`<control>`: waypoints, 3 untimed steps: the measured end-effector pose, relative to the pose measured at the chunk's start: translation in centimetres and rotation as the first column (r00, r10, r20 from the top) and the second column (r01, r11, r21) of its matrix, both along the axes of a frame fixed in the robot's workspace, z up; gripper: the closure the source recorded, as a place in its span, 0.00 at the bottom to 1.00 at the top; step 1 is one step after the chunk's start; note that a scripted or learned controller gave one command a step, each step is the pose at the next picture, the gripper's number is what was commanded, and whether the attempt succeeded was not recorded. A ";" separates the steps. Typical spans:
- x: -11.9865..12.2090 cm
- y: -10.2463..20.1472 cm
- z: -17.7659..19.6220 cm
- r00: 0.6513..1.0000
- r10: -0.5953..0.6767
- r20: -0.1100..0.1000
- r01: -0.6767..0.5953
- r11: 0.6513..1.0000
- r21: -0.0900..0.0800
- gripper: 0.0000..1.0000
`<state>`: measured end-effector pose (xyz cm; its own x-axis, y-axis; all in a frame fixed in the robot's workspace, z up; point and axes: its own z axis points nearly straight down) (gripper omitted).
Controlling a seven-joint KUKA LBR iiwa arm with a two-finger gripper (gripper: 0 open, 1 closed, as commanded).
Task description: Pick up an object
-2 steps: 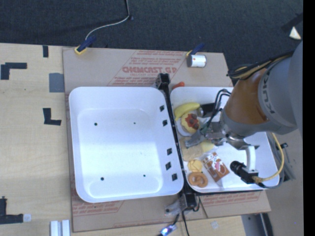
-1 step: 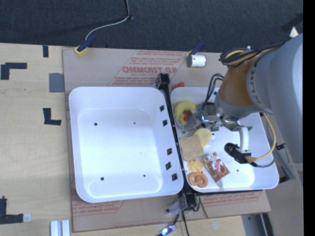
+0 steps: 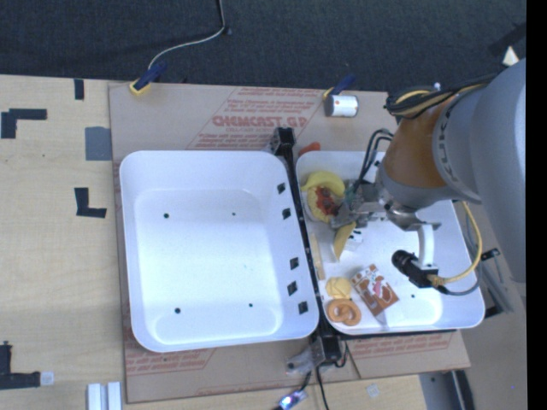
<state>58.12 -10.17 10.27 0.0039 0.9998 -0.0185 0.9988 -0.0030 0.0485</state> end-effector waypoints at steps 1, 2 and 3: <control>-2.8 7.7 8.8 0.999 0.013 -0.041 -0.012 1.000 0.021 1.00; 0.7 19.4 20.5 0.999 0.020 -0.034 -0.019 1.000 0.024 1.00; -0.7 9.2 22.0 0.999 -0.002 -0.048 0.003 1.000 0.016 1.00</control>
<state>57.42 -0.93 32.25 0.0062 1.0000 -0.0026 1.0000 -0.0062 0.0007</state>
